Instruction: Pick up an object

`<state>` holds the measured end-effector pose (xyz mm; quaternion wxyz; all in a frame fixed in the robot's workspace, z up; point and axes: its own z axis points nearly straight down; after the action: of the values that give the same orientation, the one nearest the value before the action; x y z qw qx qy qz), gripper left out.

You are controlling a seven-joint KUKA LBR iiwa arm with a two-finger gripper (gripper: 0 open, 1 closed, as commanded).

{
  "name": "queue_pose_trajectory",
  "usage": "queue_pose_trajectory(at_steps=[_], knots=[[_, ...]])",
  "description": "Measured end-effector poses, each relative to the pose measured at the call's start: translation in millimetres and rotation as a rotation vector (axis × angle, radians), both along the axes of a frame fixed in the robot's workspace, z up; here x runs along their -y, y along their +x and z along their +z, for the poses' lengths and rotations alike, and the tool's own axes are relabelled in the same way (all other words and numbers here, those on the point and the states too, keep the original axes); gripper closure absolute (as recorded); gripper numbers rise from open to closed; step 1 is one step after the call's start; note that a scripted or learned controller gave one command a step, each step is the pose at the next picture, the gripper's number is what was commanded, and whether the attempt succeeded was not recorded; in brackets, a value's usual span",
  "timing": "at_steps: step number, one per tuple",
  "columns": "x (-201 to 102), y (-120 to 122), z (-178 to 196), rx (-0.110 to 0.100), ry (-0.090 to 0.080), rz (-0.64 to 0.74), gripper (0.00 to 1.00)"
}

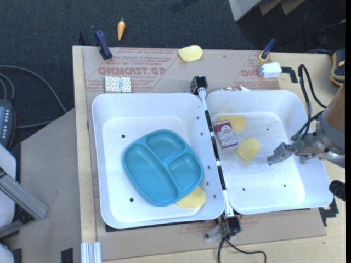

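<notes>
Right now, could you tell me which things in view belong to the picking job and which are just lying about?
In play, right bin:
- gripper
- yellow piece nearest it
- small red packet
- second yellow piece

Lying about:
- blue divided plate in left bin, yellow piece at its edge
- yellow piece on the bench
- toy carrot on the floor

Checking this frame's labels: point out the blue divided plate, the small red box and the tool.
blue divided plate [162, 167], camera view, on the ridge where its compartments meet.
small red box [225, 134], camera view, middle of its top face.
tool [276, 156], camera view, at its tip over the right bin.
</notes>
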<state>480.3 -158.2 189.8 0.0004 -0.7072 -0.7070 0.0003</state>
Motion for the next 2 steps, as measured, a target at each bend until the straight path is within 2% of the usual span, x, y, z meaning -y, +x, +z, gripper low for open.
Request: queue_pose_trajectory(at_steps=[1,2], knots=[[-58,27,-84,-0.001,0.001,0.001,0.00],[-44,95,-66,0.002,-0.001,0.001,0.00]])
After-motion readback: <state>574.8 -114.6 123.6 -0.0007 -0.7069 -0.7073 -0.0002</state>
